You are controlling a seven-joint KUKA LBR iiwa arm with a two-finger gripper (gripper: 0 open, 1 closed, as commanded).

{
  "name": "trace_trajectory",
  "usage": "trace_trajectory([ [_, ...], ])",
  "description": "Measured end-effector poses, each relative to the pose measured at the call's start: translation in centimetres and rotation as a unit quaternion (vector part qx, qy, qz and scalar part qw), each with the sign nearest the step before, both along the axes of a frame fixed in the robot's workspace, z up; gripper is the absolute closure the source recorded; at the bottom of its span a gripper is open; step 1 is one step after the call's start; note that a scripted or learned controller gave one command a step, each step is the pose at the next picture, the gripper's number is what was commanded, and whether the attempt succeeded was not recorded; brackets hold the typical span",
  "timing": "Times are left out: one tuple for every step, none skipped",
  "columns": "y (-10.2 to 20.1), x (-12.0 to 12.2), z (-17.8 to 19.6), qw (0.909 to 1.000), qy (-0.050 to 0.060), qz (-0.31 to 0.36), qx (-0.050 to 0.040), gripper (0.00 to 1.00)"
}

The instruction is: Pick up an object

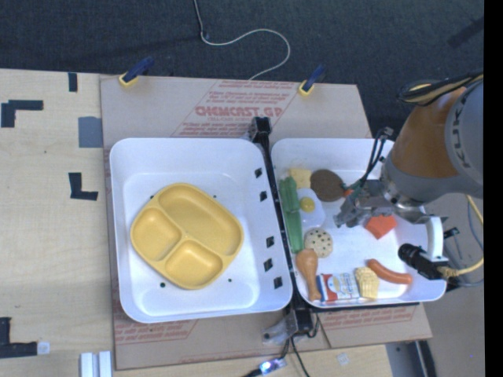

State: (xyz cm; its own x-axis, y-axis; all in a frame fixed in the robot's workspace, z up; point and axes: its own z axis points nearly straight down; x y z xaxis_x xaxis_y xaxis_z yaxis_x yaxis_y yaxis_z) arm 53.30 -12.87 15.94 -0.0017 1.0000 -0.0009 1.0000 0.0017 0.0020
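In the left white bin (134, 289) lies a yellow divided tray (186, 234) with 3 compartments. To that tray's right, past the divider, the right white bin (428, 293) holds the arm's gripper (351, 213), low over the toys; whether its fingers are spread or pressed together I cannot tell (they blur into dark metal). Just right of the gripper sits an orange block (382, 226). A brown round piece (326, 183) lies up-left of it, a speckled cookie (318, 242) below-left.
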Motion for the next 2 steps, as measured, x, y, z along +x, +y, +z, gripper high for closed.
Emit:
trace_trajectory([
  [0.6, -0.4, 4.4, 1.0000, 0.001, 0.000, 0.0003, 1.00],
  [0.7, -0.4, 6.5, 1.0000, 0.001, 0.000, 0.0005, 1.00],
])
